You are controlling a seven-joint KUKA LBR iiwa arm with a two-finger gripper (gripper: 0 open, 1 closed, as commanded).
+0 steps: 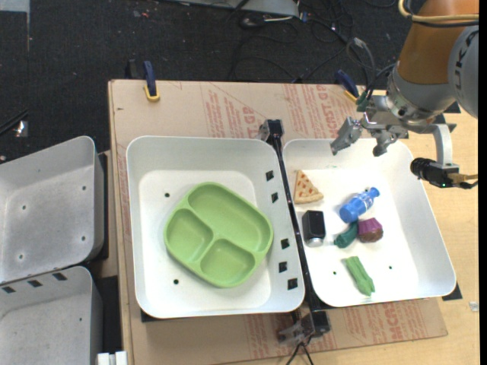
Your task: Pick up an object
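Observation:
The right bin (pixel 426 204) holds several small objects: a pizza-slice toy (pixel 306 188), a black block (pixel 313 226), a blue bottle (pixel 358 204), a purple piece (pixel 370 230), a dark teal piece (pixel 346 236) and a green piece (pixel 358 274). My gripper (pixel 361 140) hangs above the bin's far edge, up and to the right of the pizza slice. Its two fingers (pixel 342 138) are spread apart with nothing between them.
The left bin (pixel 148 166) holds a green divided plate (pixel 219 234). A black divider with clips (pixel 285 204) runs between the bins. White lids (pixel 46 196) lie at the far left. Cables cross the dark floor behind the bench.

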